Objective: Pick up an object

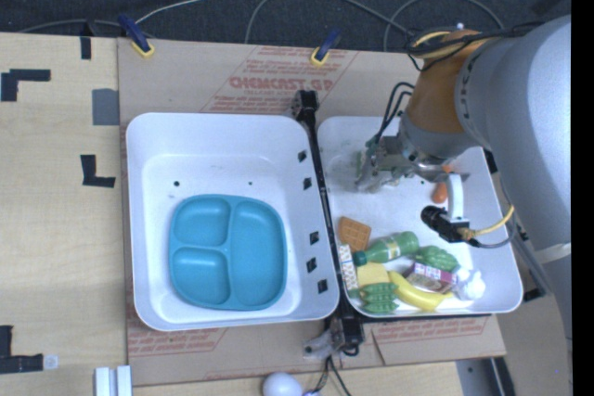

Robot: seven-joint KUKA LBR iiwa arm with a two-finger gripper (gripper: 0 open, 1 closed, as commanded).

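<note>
My gripper hangs low over the upper middle of the right bin, above bare white floor. The grey arm with its orange band comes in from the right. Toy food lies heaped along the bin's front: a brown cracker, a green bottle, a yellow banana, a yellow block, a green ridged piece and a small labelled packet. An orange carrot-like piece lies just right of the gripper. Nothing shows between the fingers.
The left bin holds a blue divided plate. A black divider runs between the bins. Cables and blue and yellow clamps sit at the bench's back edge. A black cable with a yellow end trails off the arm over the right bin.
</note>
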